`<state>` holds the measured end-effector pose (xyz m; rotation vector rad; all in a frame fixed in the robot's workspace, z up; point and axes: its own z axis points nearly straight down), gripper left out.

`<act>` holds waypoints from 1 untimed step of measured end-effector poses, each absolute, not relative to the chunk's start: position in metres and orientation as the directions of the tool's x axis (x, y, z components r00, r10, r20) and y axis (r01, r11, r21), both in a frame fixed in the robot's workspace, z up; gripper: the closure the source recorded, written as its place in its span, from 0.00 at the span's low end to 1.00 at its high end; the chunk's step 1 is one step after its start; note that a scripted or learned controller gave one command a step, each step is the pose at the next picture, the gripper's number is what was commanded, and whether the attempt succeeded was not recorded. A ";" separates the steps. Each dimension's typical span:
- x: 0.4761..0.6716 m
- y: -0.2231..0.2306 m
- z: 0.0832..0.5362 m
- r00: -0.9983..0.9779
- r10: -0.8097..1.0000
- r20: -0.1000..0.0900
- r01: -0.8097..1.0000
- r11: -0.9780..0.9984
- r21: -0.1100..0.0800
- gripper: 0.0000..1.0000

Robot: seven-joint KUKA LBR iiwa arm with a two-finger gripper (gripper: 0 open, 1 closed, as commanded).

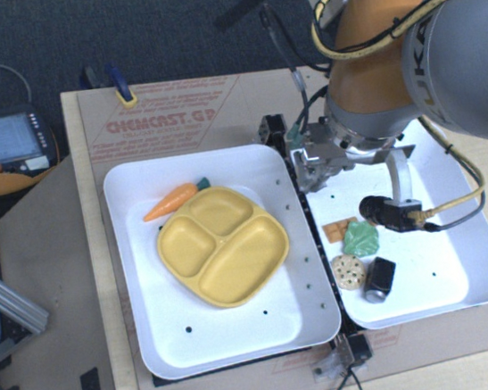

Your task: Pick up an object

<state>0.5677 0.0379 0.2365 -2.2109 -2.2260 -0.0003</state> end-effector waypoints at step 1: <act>0.555 0.091 0.220 -0.006 1.000 0.002 1.000 0.006 -0.005 1.00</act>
